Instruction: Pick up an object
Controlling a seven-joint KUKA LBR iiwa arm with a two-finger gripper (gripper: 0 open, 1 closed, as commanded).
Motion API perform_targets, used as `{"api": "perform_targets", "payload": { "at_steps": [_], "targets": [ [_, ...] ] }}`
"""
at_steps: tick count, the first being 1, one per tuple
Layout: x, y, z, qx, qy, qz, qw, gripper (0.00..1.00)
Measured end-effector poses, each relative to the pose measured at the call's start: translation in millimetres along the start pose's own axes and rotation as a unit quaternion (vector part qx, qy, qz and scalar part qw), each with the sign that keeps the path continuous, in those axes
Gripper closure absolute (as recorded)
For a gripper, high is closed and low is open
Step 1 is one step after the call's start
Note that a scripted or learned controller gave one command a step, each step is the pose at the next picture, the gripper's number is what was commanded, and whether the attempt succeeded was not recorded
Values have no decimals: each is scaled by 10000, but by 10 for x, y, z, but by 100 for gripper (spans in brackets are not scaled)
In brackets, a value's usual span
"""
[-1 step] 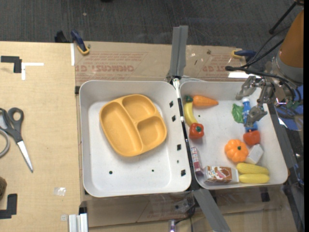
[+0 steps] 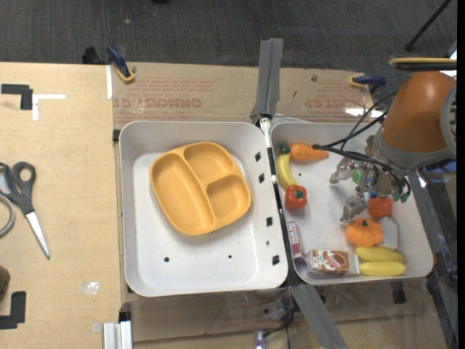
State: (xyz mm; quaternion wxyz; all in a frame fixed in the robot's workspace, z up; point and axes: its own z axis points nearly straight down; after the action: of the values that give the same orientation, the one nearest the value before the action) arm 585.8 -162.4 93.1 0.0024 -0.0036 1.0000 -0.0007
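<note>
Yellow corn cob [image 2: 381, 268], orange pumpkin [image 2: 363, 232] behind

Two white bins were seen side by side on the bench. The left bin [image 2: 134, 217] held a yellow divided plate [image 2: 200, 187]. The right bin [image 2: 418, 227] held a carrot [image 2: 308, 152], a banana [image 2: 284, 171], a tomato [image 2: 295, 196], a small pumpkin [image 2: 363, 233], a juice carton [image 2: 330, 262] and two corn cobs [image 2: 381, 261]. The gripper [image 2: 357, 191] was positioned low over the right bin, near the pumpkin and beside an orange-red fruit [image 2: 380, 207]; nothing was seen between its fingers. Scissors [image 2: 25, 202] were lying on the bench at left.
</note>
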Motion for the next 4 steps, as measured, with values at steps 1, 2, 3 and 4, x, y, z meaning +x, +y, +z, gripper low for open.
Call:
{"api": "perform_targets", "payload": {
  "at_steps": [1,2,3,4],
  "targets": [
    [-18,17,-98,6,-19,-17,10000,100],
    [-18,19,-98,4,-19,-18,10000,0],
    [-38,26,-207,15,-48,-29,10000,100],
    [-40,31,-207,13,-48,-32,10000,0]
  ]
}}
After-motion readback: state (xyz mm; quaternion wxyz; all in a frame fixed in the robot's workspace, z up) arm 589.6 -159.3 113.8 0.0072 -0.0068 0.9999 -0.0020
